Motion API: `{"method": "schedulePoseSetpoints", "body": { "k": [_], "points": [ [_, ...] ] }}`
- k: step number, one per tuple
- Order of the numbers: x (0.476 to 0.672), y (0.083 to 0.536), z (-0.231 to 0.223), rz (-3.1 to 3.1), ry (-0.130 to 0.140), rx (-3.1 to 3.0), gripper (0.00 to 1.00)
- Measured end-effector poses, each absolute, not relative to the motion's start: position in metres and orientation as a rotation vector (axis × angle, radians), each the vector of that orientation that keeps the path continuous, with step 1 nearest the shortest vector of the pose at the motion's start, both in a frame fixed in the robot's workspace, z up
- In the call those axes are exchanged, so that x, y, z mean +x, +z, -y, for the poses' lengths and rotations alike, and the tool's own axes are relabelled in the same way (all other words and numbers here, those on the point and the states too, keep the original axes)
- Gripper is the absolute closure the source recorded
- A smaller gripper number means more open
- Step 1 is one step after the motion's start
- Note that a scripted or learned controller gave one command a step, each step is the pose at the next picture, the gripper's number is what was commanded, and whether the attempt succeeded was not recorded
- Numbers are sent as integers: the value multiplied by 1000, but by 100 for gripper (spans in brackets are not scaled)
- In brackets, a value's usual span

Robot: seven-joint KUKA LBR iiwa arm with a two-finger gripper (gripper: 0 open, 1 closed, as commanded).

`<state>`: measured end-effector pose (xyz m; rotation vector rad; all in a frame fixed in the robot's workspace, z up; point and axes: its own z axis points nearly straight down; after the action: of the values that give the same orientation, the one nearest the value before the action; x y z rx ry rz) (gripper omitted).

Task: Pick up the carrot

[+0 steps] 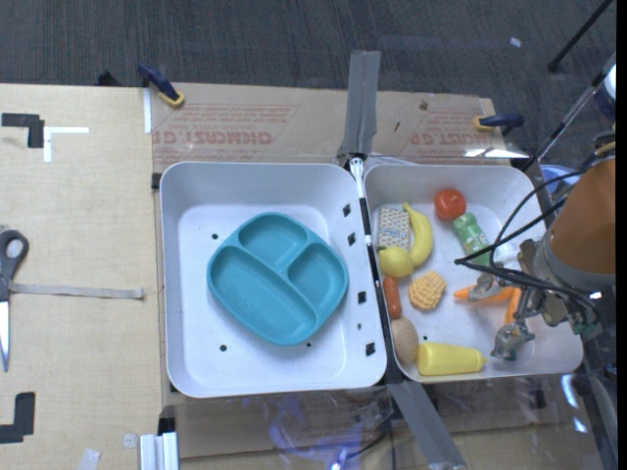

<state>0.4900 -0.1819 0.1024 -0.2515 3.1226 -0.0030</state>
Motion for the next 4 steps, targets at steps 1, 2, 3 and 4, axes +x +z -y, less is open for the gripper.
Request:
{"method": "schedulePoseSetpoints", "body": {
  "k": [1, 2, 3, 4],
  "points": [
    [493, 112, 181, -3116, -6, -255, 100],
    [493, 112, 181, -3117, -6, -255, 0],
    [484, 92, 165, -3131, -1, -182, 0],
    [487, 102, 165, -3125, -4, -186, 100]
  ]
}}
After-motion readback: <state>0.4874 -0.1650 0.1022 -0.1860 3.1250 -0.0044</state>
